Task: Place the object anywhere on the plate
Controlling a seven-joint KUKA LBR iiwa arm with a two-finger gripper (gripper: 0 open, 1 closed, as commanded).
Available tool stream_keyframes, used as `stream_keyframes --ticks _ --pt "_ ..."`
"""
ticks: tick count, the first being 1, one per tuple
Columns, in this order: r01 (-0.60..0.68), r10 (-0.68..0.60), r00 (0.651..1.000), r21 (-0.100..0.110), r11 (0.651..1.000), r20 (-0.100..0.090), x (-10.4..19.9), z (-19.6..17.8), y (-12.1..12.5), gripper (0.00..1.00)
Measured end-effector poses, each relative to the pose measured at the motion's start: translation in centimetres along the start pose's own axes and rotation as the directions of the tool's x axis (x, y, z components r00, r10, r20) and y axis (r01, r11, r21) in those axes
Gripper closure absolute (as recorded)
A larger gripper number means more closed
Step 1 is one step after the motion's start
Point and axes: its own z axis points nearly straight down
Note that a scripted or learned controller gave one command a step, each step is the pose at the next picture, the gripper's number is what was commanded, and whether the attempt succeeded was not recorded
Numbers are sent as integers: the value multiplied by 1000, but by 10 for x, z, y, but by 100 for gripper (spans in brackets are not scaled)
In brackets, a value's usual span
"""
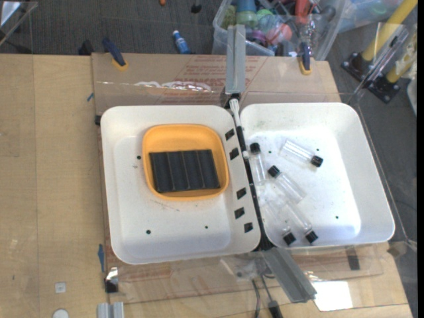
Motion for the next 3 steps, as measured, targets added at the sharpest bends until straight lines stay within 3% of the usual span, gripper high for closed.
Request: stream_keyframes --ticks 1,2,3 --pt "402 -402 916 -5 916 -1 8 0 2 100" --pt "613 -613 790 -2 790 1 0 1 1 100" --pt "800 -800 600 -2 600 2 0 1 0 100"
